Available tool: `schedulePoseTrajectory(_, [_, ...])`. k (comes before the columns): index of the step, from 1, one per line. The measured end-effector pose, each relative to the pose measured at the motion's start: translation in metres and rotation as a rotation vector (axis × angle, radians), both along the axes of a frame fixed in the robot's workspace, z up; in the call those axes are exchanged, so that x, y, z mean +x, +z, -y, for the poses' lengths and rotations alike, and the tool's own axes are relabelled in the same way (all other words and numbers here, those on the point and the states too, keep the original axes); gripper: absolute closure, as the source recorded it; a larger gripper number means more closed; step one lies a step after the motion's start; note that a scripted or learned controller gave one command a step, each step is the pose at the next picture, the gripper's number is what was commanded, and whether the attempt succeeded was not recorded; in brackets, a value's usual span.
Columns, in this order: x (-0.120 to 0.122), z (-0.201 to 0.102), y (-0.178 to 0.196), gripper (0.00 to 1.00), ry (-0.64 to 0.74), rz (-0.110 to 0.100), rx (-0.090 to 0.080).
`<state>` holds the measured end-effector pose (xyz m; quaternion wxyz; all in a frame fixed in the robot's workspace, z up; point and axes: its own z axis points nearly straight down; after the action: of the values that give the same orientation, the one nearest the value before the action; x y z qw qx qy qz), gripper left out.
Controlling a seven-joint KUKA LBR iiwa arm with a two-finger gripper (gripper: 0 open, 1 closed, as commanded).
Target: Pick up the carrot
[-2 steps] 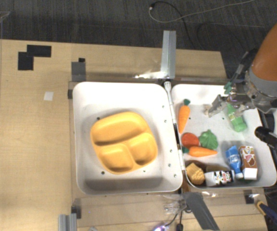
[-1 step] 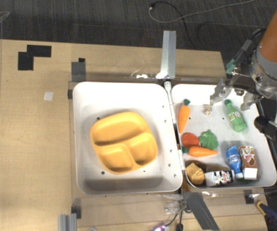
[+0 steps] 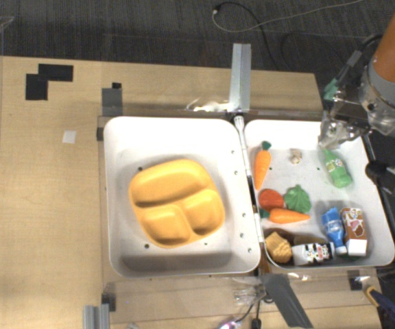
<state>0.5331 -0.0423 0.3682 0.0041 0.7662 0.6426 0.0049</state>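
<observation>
Overhead, the pincer (image 3: 334,132) hangs near the right bin's (image 3: 382,252) far edge, its state impossible to tell. Two carrots lie well apart from it: upright carrot (image 3: 262,166) beside the divider, second carrot (image 3: 288,216) below. Approach phase, apparently; next comes travel leftward and descent.

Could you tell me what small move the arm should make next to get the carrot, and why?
Probably shift the gripper left toward the carrot. It sits over the right bin's upper right, above the green bottle, while the carrot lies by the left wall.
</observation>
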Motion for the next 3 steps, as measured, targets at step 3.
schedulePoseTrajectory(3, [0.138,0.125,-0.281,1.00,-0.354,-0.007,0.002])
